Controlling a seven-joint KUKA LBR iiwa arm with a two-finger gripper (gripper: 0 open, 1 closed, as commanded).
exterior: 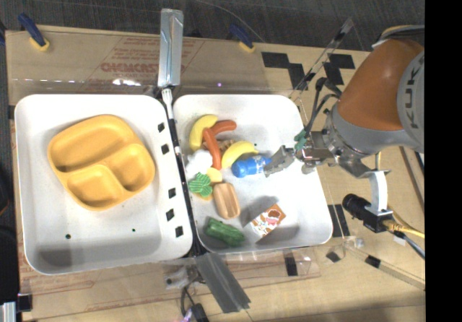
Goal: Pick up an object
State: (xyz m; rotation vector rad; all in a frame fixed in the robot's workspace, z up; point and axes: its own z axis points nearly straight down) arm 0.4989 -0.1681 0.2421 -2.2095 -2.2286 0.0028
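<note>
The right bin [310, 198] holds a heap of toy food. A blue bottle-like piece [249, 166] lies near the bin's middle, with a yellow banana-shaped piece [238, 152] just behind it. My gripper [280, 160] reaches in from the right, low in the bin, and its tip is at the blue piece's right end. I can't make out whether it touches the piece. The grey arm with its orange band [372, 100] hangs over the bin's right rim.
Left of the blue piece lie a yellow banana [201, 130], two red sausages [211, 144], a green leafy piece [201, 185] and a tan bun [226, 201]. Near the front are a green pickle [224, 232] and a small packet [267, 219]. A yellow divided tray [101, 162] sits in the left bin [36, 241].
</note>
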